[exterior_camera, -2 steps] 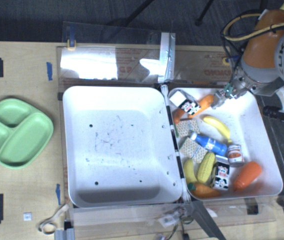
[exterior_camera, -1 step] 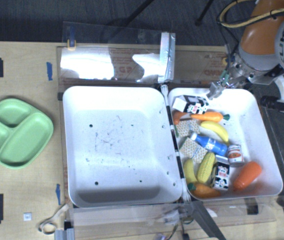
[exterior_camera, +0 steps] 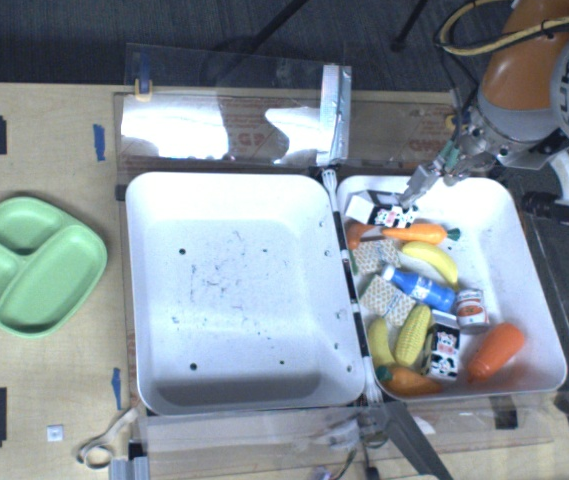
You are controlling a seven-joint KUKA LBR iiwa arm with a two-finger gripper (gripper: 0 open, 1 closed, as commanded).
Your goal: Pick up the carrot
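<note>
The carrot [exterior_camera: 414, 234] is orange with a green tip at its right end. It lies crosswise near the back of the right bin [exterior_camera: 524, 268], on top of other toy food. My gripper [exterior_camera: 405, 204] comes down at a slant from the upper right. Its tip hangs just behind and above the carrot, next to a small black-and-white item [exterior_camera: 388, 216]. Nothing can be seen between its fingers.
A banana [exterior_camera: 434, 261], blue bottle [exterior_camera: 420, 289], corn cob [exterior_camera: 412, 334], small can [exterior_camera: 471, 309] and a plump orange vegetable [exterior_camera: 494, 350] crowd the right bin. The left bin [exterior_camera: 164, 208] adjoins it. A green divided plate [exterior_camera: 30, 264] sits far left.
</note>
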